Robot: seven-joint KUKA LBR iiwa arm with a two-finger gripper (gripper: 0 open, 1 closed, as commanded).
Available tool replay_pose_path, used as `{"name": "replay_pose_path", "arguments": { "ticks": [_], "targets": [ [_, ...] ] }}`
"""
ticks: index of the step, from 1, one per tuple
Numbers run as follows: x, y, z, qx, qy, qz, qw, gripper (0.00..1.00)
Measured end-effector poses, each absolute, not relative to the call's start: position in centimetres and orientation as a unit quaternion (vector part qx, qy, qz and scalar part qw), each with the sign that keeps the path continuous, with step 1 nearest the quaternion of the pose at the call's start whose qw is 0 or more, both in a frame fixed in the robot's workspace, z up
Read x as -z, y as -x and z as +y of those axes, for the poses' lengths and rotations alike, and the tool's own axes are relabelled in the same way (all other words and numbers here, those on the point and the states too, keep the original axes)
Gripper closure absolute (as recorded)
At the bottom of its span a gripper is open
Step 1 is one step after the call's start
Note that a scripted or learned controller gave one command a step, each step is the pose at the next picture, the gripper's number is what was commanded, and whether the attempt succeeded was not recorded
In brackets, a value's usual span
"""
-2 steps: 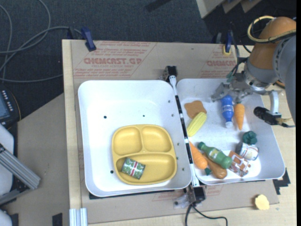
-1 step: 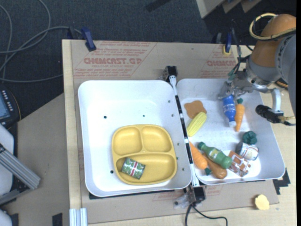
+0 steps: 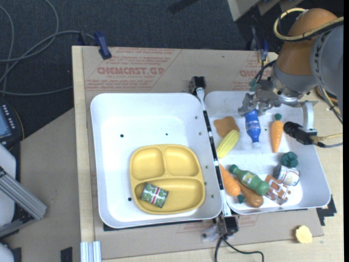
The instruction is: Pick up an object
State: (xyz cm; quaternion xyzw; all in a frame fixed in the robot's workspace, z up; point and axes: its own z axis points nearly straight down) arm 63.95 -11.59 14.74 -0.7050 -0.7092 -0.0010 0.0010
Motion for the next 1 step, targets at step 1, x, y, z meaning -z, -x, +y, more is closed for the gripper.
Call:
{"name": "replay_pose_path", "arguments": {
  "ticks": [1],
  "targets": [
    [-21.43,-65.2,-2.05,0.0051,0.703,-0.711,-0.003,1.0]
  ]
}}
